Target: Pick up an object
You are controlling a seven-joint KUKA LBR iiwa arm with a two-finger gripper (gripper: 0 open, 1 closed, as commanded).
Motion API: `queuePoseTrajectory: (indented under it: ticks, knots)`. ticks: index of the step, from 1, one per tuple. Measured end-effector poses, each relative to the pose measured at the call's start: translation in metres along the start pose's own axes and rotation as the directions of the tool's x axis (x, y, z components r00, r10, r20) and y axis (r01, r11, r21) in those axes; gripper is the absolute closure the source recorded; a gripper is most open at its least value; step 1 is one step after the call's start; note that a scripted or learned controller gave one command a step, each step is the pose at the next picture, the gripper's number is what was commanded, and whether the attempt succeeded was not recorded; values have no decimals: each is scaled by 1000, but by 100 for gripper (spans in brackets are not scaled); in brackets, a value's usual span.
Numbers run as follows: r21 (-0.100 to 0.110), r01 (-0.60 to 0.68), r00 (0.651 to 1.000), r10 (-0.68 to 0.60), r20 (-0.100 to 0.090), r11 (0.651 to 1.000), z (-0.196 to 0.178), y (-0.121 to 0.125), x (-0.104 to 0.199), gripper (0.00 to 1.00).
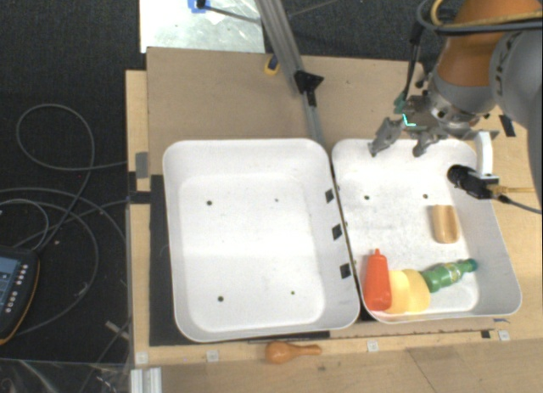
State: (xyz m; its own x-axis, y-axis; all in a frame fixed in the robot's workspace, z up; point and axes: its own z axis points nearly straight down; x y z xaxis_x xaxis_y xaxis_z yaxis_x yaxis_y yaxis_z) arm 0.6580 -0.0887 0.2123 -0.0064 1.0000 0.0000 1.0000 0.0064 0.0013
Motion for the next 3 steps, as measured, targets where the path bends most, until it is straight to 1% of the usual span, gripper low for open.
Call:
queuePoseTrajectory:
  ticks: [1,2,3]
  knots:
    - [4,0,1000,0,0,1000,42,-2,4,0]
    - [6,-3,1000,3,0,1000,104,-1,2,0]
    - [2,-3,1000,3,0,1000,122,0,3,0]
